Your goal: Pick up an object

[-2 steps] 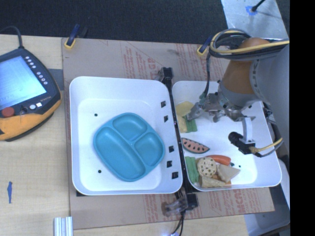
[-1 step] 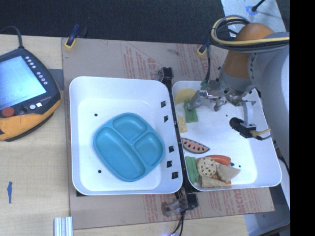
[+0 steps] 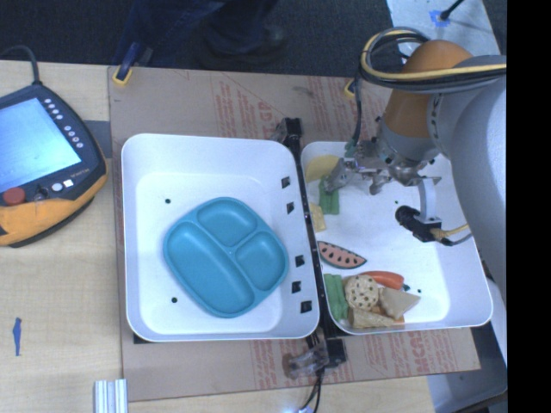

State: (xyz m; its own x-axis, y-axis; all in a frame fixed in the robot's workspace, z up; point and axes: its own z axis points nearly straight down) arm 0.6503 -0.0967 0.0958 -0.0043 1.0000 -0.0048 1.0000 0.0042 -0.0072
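Nearest to the camera, at the bottom edge, a small ribbed metal piece lies on the counter. Starting from the left, a teach pendant with a lit screen and an orange-yellow body rests on the wood, and a cable goes up from its top. Next to it stands the left bin, white and shallow. It contains a blue plate with three compartments, which lies flat in the middle of the bin.

A black clamp bar runs between the two bins. The right bin contains the toy food. A yellow piece is in its upper left corner, with a green piece just below it. A watermelon slice lies lower, near the left wall. In the lower part there is a group close together: a round cookie, an orange carrot and some tan pieces.

The grey arm comes from the right, with its orange band above the wrist. The claw is low over the upper left part of the right bin, just beside the green piece. I cannot tell if it is open or closed, or if it touches the green piece.
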